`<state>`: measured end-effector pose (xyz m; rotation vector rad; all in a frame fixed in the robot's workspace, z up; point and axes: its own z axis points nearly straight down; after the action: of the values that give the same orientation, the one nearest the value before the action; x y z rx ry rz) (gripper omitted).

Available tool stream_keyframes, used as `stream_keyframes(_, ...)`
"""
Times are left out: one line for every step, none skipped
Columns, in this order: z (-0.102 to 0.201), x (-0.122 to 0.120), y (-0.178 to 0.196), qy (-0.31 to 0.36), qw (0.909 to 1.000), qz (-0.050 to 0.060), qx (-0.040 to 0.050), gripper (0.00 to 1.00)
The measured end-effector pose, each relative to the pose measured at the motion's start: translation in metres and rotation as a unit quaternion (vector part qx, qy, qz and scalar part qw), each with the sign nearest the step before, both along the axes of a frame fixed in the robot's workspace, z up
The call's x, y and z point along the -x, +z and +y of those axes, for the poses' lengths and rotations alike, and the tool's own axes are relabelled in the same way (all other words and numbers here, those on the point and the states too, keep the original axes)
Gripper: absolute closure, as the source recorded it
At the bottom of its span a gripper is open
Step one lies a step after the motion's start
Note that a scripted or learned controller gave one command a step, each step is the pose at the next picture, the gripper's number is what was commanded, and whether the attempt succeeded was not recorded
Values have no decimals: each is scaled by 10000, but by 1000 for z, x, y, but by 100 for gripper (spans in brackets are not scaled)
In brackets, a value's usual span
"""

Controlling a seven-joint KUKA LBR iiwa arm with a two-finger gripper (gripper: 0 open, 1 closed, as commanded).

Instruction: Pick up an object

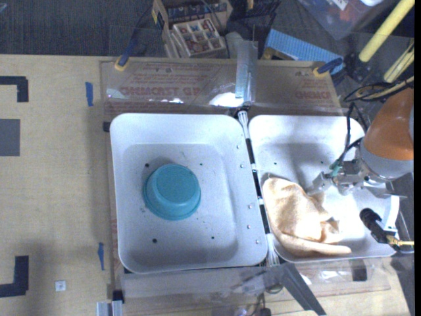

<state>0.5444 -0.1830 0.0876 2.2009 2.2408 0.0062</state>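
Nothing here can be read with any certainty. Two clear plastic sheets (pixel 172 84) lying on the worktop (pixel 52 196) behind the bins, up and to the left of the hand (pixel 329 176), carry reddish printed lettering, but it is too blurred and glare-washed to make out. A small cardboard box (pixel 194 28) farther beyond them shows printed panels, again illegible at this sharpness.
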Motion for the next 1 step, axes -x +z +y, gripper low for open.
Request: stream_keyframes(-3,0,9,-33,10000,-10,4,100)
